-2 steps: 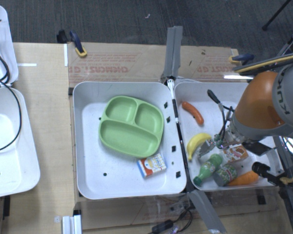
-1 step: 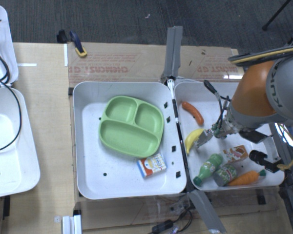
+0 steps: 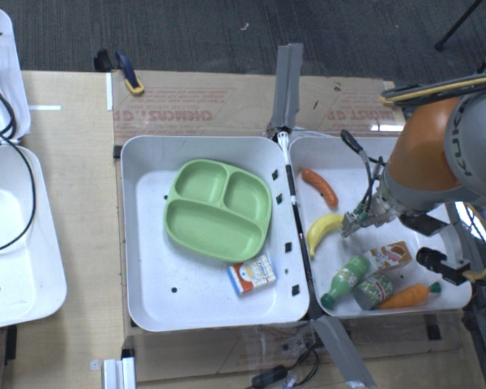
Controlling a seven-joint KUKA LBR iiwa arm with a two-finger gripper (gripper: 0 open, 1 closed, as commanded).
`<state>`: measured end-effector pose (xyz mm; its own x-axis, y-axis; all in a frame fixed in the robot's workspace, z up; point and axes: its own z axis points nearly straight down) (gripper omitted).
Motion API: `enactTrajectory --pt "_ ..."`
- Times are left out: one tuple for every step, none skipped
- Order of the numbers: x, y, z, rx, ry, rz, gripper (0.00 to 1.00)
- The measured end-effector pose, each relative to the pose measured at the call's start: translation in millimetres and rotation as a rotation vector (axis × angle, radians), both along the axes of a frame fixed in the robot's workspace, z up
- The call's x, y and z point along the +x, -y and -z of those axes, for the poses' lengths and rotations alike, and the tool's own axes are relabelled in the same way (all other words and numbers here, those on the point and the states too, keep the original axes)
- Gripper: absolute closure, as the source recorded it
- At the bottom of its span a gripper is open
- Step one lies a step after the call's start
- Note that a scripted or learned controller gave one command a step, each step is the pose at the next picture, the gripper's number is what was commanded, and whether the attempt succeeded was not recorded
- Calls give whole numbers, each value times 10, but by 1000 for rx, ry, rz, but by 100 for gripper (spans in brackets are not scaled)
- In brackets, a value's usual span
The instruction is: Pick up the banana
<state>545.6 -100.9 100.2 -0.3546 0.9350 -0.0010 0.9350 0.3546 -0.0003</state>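
Observation:
The yellow banana (image 3: 323, 232) lies curved on the floor of the right bin (image 3: 358, 148), near its left wall. My gripper (image 3: 357, 220) hangs low in that bin just to the right of the banana's upper end, close to it or touching it. Nothing is visibly held in it. The grey arm with its orange band (image 3: 429, 148) reaches in from the right above the bin.
In the right bin a red-orange sausage (image 3: 319, 187) lies behind the banana, and a green bottle (image 3: 345, 279), a small carton (image 3: 391, 256), a can (image 3: 376, 292) and a carrot (image 3: 408, 297) crowd the front. The left bin (image 3: 146, 241) holds a green divided plate (image 3: 219, 210) and a small box (image 3: 251, 275).

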Motion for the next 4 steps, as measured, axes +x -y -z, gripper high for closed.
enactTrajectory --pt "-1 0 0 0 0 0 0" --pt "181 -8 89 0 0 2 0" --pt "183 2 -1 -1 0 3 100" --pt "473 -118 -912 0 0 -157 100"
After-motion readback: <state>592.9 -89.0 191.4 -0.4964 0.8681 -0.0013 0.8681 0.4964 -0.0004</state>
